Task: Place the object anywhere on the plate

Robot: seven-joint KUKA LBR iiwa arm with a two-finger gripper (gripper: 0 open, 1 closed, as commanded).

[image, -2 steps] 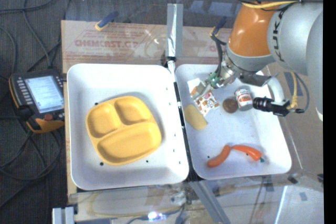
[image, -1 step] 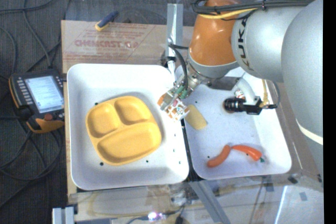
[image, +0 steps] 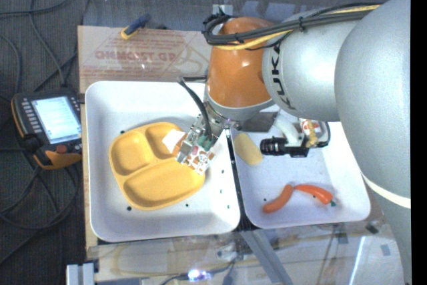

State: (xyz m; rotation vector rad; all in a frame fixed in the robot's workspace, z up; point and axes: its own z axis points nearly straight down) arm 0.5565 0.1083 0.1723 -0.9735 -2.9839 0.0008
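The gripper is seen over the yellow plate; whether something is held cannot be told. Release is probably needed next.

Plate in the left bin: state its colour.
The plate is yellow-orange, a plain divided dish, seen clearly in the camera view.

The plate is yellow. The 2 bins are white. The arm is grey with an orange band. A carrot is orange. A sausage is orange-red.
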